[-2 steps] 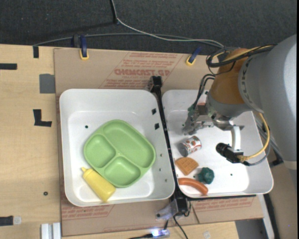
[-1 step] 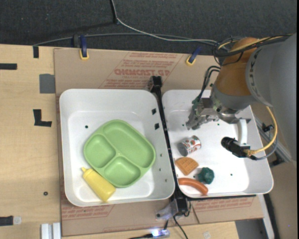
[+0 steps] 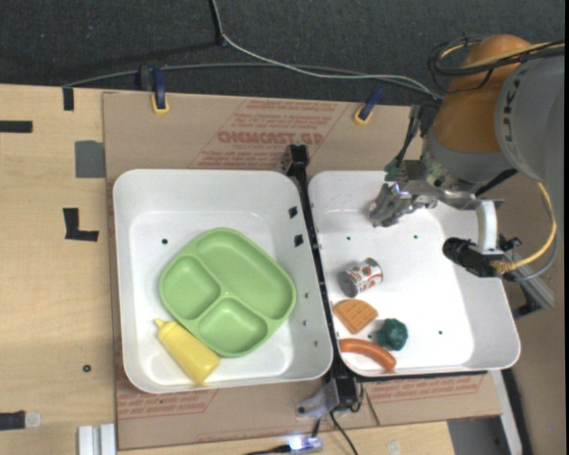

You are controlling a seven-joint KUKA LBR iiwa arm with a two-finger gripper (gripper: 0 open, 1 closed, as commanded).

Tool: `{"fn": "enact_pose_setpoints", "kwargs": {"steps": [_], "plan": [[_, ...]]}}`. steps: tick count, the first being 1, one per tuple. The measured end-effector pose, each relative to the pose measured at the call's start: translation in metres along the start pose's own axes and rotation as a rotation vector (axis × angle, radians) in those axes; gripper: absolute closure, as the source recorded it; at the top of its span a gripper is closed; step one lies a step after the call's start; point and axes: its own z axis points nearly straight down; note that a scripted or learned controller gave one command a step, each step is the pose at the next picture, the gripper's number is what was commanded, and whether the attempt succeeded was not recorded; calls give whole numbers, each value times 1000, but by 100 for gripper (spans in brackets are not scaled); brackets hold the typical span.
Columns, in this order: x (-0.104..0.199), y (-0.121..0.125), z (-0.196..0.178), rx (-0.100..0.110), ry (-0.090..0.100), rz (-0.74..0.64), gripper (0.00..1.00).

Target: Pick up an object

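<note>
Below the end effector (image 3: 387,207), grip state unclear, lies a small can (image 3: 362,277), apart.

Wooden bench (image 3: 38,282) bears seemingly cardboard sheet (image 3: 256,131) under two bins (image 3: 133,197).

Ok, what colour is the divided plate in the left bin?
Light green; the plate shows plainly in the camera view.

A small red-and-white can (image 3: 362,276) lies on its side in the right bin (image 3: 455,339), above an orange waffle piece (image 3: 355,315), a dark green lump (image 3: 392,332) and a hot dog (image 3: 368,354); a green divided plate (image 3: 228,291) and yellow bottle (image 3: 186,350) lie in the left bin (image 3: 137,254).
</note>
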Motion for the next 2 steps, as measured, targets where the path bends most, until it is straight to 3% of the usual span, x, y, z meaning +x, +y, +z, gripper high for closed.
{"fn": "enact_pose_setpoints", "kwargs": {"steps": [1,2], "plan": [[-2,6,-44,0,0,0,100],[58,-11,-43,6,2,-5,100]]}}
